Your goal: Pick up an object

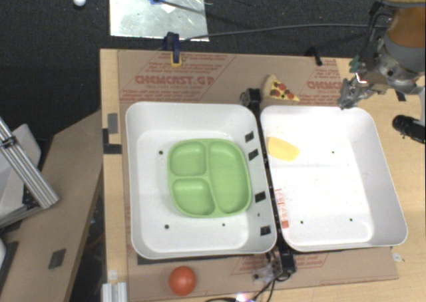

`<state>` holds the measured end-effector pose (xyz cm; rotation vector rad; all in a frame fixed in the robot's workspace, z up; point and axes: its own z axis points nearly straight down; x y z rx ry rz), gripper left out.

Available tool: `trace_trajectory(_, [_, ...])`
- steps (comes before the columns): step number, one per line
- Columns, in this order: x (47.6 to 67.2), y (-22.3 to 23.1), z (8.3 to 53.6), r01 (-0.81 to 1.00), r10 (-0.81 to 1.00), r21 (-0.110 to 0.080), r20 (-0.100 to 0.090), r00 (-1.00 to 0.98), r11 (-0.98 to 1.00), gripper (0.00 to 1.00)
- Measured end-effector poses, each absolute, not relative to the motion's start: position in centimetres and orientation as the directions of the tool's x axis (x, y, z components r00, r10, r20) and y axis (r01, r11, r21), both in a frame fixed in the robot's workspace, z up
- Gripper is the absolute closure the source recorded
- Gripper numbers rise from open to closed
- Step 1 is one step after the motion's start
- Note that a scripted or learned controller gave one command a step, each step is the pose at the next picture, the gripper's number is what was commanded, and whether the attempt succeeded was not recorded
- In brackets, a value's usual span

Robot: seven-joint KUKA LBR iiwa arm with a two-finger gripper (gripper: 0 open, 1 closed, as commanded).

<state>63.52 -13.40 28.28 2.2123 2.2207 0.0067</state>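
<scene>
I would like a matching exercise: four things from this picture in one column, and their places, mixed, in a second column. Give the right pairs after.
Things:
1. green divided plate
2. yellow piece
3. pizza slice toy
4. red ball

Places:
A. on the board, behind the bins
B. in the left bin
C. on the board, in front of the left bin
D. in the right bin

Pairs: 1-B, 2-D, 3-A, 4-C

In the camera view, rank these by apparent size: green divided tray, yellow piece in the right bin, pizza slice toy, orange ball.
1. Green divided tray, by far the largest.
2. Yellow piece.
3. Pizza slice toy and orange ball look about alike; I won't rank them.
</scene>
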Motion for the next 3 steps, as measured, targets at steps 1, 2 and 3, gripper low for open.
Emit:
trace_trajectory(1, [60.7,-9.1,28.2,1.0,1.0,0.001,0.001,-0.008,0.008,1.0])
trace_trajectory(2, [58.5,-4.2,28.0,1.0,1.0,0.001,0.002,-0.009,0.009,1.0])
trace_trajectory(3, [56.8,1.2,27.0,1.0,1.0,-0.001,0.002,-0.009,0.009,1.0])
